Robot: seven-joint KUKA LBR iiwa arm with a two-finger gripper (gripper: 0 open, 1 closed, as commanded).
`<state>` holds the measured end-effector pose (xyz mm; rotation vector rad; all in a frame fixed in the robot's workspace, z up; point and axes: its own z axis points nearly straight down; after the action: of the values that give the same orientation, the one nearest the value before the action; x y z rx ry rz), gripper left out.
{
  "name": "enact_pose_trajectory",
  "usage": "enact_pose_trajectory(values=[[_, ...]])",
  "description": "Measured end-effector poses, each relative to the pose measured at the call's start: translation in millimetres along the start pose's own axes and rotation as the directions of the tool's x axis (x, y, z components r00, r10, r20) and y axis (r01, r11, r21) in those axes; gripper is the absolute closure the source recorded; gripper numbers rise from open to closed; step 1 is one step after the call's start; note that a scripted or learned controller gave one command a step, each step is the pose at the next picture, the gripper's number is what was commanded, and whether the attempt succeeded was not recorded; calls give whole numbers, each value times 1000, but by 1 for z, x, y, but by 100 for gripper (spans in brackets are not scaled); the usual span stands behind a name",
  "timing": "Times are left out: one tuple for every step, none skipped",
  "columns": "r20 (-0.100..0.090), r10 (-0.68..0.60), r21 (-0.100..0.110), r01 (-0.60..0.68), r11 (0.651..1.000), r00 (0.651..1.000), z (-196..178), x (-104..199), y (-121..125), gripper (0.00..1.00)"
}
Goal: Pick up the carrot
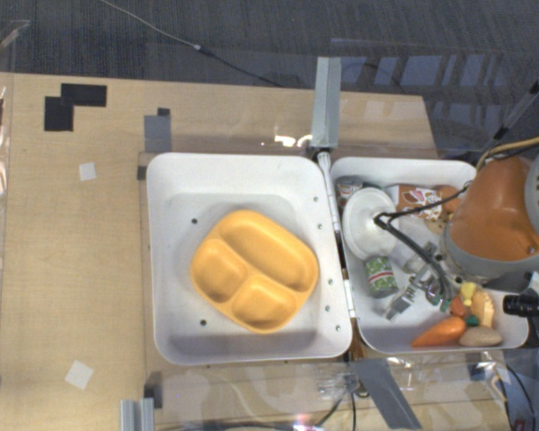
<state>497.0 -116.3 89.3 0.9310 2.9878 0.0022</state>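
While the bench (72,268) spreads pale and wood-coloured across the left and middle of the frame, a dark ribbed floor (251,16) runs along the top, and black patches (72,104) sit on the bench at the upper left beside two small pale squares. Two white bins lie side by side: the left bin (171,330) in the centre, the right bin (368,335) toward the right edge, with a grey post (325,101) standing above the seam between them. One yellow tray (254,268) with three compartments rests tilted in the left bin. One arm (503,214), its orange band at centre right, reaches over the right bin, and its gripper (402,302) hangs low over the bin floor; whether it is apart or together I cannot tell. One carrot (440,332) lies at the lower edge of the right bin, just right of the gripper and apart from it, touching a pale oval piece (481,337). One white cup (368,221), one green-labelled can (379,275) and some small mixed toy food (472,302) share that bin
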Motion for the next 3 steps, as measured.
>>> enact_pose_trajectory(values=[[-2, -23, 1, 23, 1000, 1000, -2, 12, 6, 0], [6, 27, 0, -27, 1000, 1000, -77, -71, -11, 0], [2, 154, -1, -154, 988, 988, 1, -76, -8, 0]])
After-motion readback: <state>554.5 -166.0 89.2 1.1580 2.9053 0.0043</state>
